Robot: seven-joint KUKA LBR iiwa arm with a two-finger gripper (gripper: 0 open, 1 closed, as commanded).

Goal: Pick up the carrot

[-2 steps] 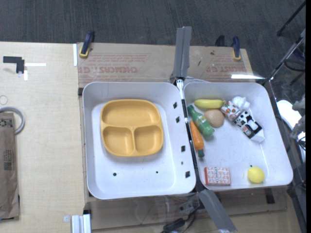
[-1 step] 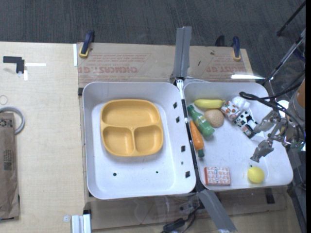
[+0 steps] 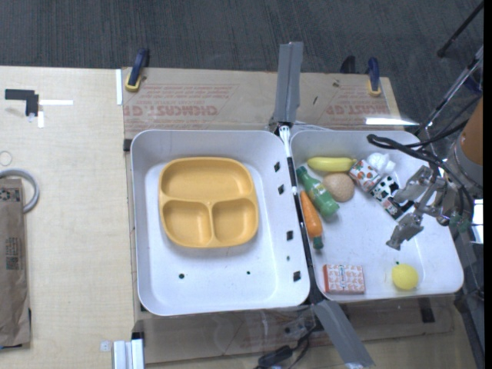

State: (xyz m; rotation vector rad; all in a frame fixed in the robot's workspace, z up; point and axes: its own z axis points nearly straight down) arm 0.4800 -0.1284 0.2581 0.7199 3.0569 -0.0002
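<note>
Carrot [image 3: 310, 214] well apart from hand [image 3: 405, 223]

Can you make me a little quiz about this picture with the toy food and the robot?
1. True or false: the carrot lies in the same bin as the yellow tray.
2. Which touches the carrot: A the green bottle, B the lemon, C the small box?
3. Fill in: the gripper hovers over the ___ bin.

Key: 1 false; 2 A; 3 right.
</note>
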